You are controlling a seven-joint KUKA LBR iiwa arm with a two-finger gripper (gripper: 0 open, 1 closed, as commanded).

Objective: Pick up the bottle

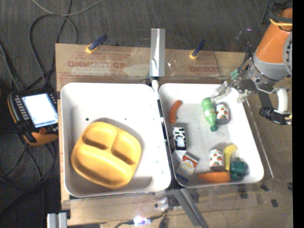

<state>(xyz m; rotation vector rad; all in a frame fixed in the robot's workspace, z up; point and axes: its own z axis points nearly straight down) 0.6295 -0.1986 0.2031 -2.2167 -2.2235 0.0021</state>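
Right bin (256,141) is the landmark: the green bottle (208,111) lies on its side in the bin's upper middle, touching or just beside a small red-and-white can (222,113), well apart from the clutter along the bin's near edge. End effector (228,90) hangs over the bin's top right area, just above-right of the bottle; can't tell its state, nothing visibly between the tips. Looks like approach step: next move needs a descent centred on the bottle body, clear of the can.
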